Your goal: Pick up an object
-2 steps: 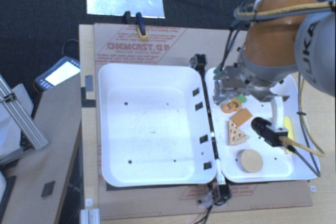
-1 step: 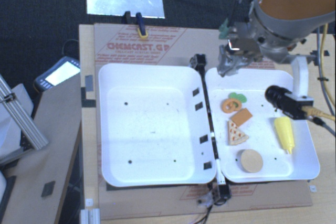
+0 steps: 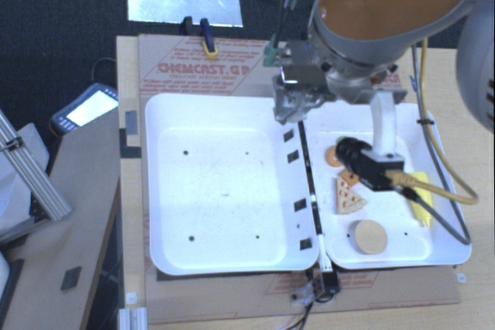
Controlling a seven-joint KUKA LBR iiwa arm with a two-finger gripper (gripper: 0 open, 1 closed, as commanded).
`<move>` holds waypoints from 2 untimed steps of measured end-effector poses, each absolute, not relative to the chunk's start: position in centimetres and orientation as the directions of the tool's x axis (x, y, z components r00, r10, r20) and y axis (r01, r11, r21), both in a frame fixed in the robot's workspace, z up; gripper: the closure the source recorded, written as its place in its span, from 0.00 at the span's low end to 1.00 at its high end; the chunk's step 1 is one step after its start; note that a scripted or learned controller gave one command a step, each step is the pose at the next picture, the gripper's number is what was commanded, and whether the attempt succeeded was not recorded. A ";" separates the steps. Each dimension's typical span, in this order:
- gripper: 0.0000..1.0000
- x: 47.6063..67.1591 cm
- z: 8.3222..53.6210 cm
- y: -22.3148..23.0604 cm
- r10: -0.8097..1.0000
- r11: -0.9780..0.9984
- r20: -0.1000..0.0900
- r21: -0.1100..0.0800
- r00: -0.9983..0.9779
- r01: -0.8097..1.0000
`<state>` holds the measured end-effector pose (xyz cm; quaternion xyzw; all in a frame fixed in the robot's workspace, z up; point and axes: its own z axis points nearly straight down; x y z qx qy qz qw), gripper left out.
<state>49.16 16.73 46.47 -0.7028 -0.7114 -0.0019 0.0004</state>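
Single fixed overhead view, slanting down on both bins (image 3: pixel 232 108)

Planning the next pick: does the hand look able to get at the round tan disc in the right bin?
Probably yes: the tan disc lies flat with bare floor around it, apart from the pizza slice; the hand hovers near the divider.

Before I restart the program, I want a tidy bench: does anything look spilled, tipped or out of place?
Nothing stands out. The pizza slice, the round wooden disc and the yellow piece lie flat inside the right bin, none over its rim.
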 end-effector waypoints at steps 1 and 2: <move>1.00 49.3 47.5 16.3 1.000 0.010 0.002 0.004 -0.010 1.000; 1.00 49.4 48.6 16.3 1.000 0.016 0.003 0.005 -0.016 1.000</move>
